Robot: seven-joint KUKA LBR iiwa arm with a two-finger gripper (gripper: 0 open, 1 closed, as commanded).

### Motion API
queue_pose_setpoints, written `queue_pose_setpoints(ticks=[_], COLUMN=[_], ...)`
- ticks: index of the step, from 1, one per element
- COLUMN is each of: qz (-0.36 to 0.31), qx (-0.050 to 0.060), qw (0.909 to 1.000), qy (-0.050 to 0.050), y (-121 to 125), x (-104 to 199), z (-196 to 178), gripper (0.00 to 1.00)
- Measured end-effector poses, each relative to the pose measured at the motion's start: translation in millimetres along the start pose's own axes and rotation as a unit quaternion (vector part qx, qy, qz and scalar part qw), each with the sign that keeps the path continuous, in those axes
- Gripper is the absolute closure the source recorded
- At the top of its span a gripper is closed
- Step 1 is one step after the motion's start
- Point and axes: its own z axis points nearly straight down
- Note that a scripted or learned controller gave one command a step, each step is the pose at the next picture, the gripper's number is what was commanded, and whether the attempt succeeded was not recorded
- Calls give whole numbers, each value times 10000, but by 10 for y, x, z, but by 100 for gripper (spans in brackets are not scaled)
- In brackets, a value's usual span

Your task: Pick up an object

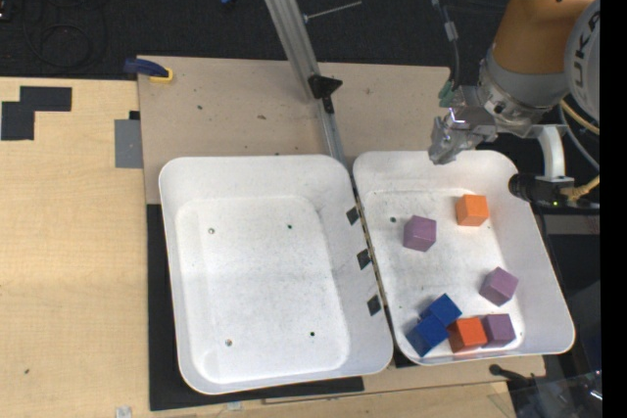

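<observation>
Right now my fingers (447,152) hang over the far edge of the right bin (549,303), and from this slant I cannot tell how far apart they are; nothing shows between them. Nearest to me, a little toward the camera and to the right, sits an orange cube (472,209). A purple cube (419,233) lies just about straight in front of me, deeper into the bin. Well beyond those, at the near rim, a blue block (432,323), a second orange cube (468,334) and a purple one (499,329) huddle together, touching, with another purple cube (499,286) just above them. The left bin (186,181) lies off to my side on the surface (225,108)
</observation>
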Motion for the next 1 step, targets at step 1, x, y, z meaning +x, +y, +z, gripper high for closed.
queue_pose_setpoints(ticks=[1], qz=[4], qx=[13], qw=[10000], qy=[-4], y=[-126], x=[444], z=[171], gripper=[100])
